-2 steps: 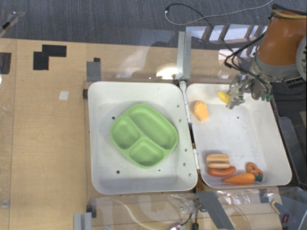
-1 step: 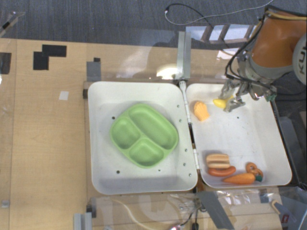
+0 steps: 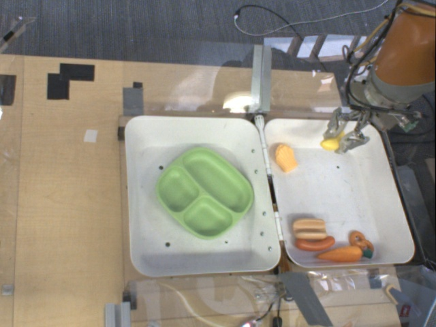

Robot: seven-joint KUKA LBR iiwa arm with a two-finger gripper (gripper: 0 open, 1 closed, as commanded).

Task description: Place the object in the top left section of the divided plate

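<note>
The grey arm with its orange band reaches in from the right, and its two-finger gripper (image 3: 343, 136) hangs over the far part of the right white bin (image 3: 381, 203). A small yellow toy piece (image 3: 330, 143) sits between the metal fingers, so the claw appears clenched on it, gripping it at the left fingertip side; whether the piece is lifted clear of the bin floor cannot be told from this angle. This yellow piece is judged to be the task's object, since it is the one being grasped.

The light green divided plastic plate (image 3: 204, 191) lies in the middle of the left white bin (image 3: 146, 244), turned at a slant, with its three sections empty. That leaves the top left section free to receive the piece, and the arm would have to carry it left across the metal divider between the bins.

Other toy foods stay in the right bin, well apart from the gripper: an orange-yellow lump (image 3: 286, 158) near the divider, and at the near edge a hot dog in a bun (image 3: 311, 230), an orange carrot (image 3: 340, 253) and a small orange fruit (image 3: 360, 240).
</note>
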